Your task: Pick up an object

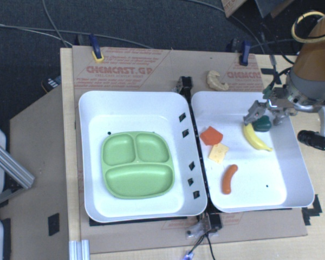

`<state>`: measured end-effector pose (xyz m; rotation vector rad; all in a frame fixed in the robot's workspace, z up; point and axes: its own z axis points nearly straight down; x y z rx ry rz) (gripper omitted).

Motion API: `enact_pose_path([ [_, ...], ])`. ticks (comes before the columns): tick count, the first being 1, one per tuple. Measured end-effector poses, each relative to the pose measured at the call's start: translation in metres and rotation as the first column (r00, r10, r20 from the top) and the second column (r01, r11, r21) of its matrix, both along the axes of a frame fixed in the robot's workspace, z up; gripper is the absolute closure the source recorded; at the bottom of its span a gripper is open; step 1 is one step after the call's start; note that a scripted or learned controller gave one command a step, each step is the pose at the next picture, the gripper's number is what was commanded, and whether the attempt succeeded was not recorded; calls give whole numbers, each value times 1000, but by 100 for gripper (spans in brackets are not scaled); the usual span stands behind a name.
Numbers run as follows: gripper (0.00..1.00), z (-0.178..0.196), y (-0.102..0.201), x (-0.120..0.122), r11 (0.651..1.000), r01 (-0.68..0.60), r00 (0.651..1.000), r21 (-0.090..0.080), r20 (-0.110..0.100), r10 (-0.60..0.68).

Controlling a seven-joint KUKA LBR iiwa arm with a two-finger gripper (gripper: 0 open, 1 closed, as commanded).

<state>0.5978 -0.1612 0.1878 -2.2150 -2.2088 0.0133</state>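
My gripper (pixel 266 116) hangs over the far right part of the right bin (pixel 292 191), with its fingers spread open. A dark green object (pixel 262 125) lies right below it, next to the top end of a yellow banana (pixel 256 137). The fingers straddle the green object without closing on it. Further left in the same bin lie a red-orange piece (pixel 211 136), a pale yellow wedge (pixel 218 153) and an orange-red sausage (pixel 229 179).
The left bin (pixel 92 112) holds a green divided plate (pixel 137 164). A beige object (pixel 217 80) lies on the cardboard behind the right bin. Black clips line the wall between the bins. Cables run behind the bench.
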Motion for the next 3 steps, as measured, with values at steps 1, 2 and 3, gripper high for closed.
enact_pose_path([
  [1,0,8,0,3,1000,-3,1000,-3,14,3],
  [2,0,-48,5,12,1000,-5,1000,-1,9,5],
  [3,0,-101,6,11,1000,-4,1000,-1,9,4],
])
